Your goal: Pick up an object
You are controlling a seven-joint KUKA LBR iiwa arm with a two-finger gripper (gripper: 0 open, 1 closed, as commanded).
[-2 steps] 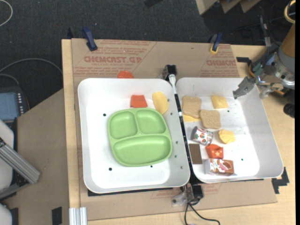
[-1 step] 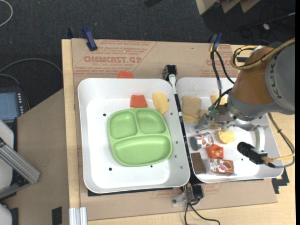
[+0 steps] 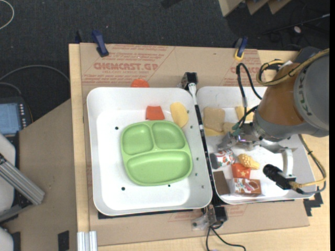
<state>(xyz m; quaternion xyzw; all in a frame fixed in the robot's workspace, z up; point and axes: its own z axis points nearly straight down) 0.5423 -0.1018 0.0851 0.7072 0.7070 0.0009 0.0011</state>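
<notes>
My gripper (image 3: 234, 138) hangs low over the middle of the right bin (image 3: 222, 91), below the grey and orange wrist. Just under and beside it lie a small red and white item (image 3: 225, 158), a yellow-orange corn piece (image 3: 248, 162) and a red piece (image 3: 239, 170). A tan bread-like slab (image 3: 213, 120) rests at the bin's far left, with a small yellow piece (image 3: 239, 112) behind the gripper. A brown block (image 3: 220, 181) and a red packet (image 3: 247, 186) sit at the near edge. I see nothing held.
The left bin (image 3: 97, 140) holds a green divided plate (image 3: 155, 153), an orange-red block (image 3: 155, 112) and a pale yellow piece (image 3: 179, 114). An orange bit (image 3: 139, 83) lies on the cardboard behind that bin. Blue clamps (image 3: 99, 43) grip the board's far edge.
</notes>
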